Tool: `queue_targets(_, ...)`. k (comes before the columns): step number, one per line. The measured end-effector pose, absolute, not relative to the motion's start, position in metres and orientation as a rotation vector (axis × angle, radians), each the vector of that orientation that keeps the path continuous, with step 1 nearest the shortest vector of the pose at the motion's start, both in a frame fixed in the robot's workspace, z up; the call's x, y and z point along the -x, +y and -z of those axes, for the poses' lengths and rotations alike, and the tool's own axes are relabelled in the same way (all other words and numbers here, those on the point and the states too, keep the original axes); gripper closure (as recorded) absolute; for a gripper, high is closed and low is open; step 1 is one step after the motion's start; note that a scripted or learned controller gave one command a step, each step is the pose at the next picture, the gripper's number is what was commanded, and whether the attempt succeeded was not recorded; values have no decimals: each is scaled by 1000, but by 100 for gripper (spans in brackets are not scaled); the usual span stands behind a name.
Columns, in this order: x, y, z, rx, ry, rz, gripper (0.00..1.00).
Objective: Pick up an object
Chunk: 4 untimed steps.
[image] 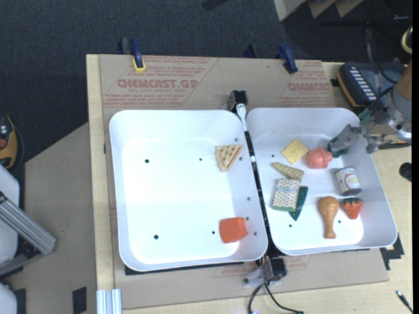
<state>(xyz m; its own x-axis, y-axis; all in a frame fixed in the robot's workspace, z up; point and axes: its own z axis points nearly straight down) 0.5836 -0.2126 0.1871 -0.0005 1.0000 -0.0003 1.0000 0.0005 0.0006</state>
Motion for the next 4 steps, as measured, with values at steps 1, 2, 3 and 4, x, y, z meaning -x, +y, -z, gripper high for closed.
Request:
queue_targets(1,-572,-212,-79,-2227,2228,2,0)
queue_targets(2,-632,-218,-84,-2222,2233,-10,0)
queue_targets(3,-653,-187,-84,-2230,2231,18,0)
queue_targets(4,-654,-187,-94,-2225,2228,11,100)
